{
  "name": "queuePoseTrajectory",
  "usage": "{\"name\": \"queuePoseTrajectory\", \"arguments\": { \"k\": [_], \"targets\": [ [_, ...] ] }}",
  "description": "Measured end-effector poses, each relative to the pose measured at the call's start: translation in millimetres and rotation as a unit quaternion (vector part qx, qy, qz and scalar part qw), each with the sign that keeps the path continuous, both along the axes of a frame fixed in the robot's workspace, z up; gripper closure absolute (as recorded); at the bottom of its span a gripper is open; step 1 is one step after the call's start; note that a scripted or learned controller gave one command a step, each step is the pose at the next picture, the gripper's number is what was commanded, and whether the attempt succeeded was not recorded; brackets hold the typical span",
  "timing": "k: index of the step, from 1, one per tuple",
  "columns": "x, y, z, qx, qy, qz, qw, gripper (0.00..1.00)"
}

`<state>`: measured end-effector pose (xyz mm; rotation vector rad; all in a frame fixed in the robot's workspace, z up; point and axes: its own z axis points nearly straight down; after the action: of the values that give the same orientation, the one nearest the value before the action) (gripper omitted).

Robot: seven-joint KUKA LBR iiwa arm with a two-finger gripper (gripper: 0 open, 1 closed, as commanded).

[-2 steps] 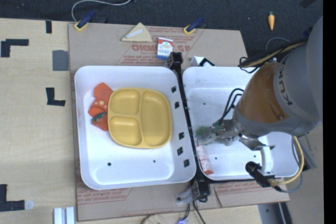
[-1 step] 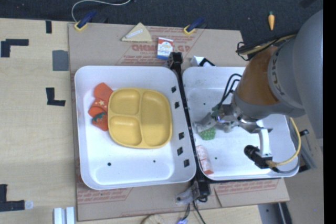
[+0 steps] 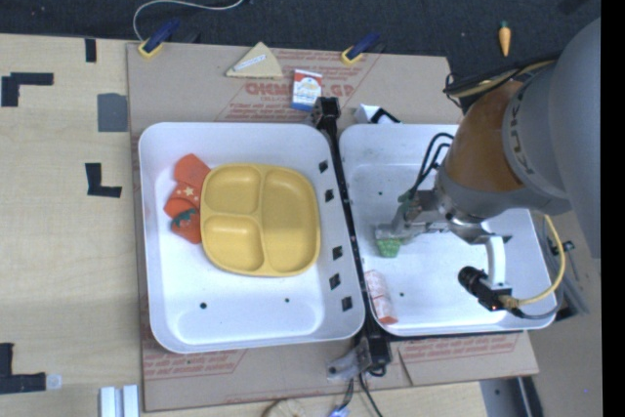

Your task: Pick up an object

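Right bin (image 3: pixel 508 317) — green object (image 3: pixel 389 246) just below fingers (image 3: pixel 402 222).

Two shallow white bins sit side by side on a brown cardboard sheet (image 3: pixel 410 78). The left bin (image 3: pixel 161 308) holds a yellow divided plate (image 3: pixel 262 218) near its middle, with an orange toy (image 3: pixel 187 197) touching the plate's left edge. The grey arm (image 3: pixel 547 142) reaches in from the right over the right bin (image 3: pixel 435 308), its orange band (image 3: pixel 483 146) above the wrist. The gripper (image 3: pixel 398 228) hangs low at the bin's left part, just above a small green object (image 3: pixel 389 247). A small packet with red on it (image 3: pixel 379 296) lies near the bin's near-left corner. Beyond the bins, a tan wedge (image 3: pixel 256 62) and a small red and white box (image 3: pixel 307 90) rest on the cardboard.
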<state>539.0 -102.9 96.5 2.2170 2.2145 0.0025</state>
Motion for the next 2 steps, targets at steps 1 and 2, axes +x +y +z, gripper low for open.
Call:
{"name": "queuePoseTrajectory", "arguments": {
  "k": [1,2],
  "targets": [
    [0,0,-1,0.0004,0.001,0.000,1.0000,0.00],
    [-24,4,-10,0.0008,-0.001,0.001,1.0000,0.00]
  ]
}}
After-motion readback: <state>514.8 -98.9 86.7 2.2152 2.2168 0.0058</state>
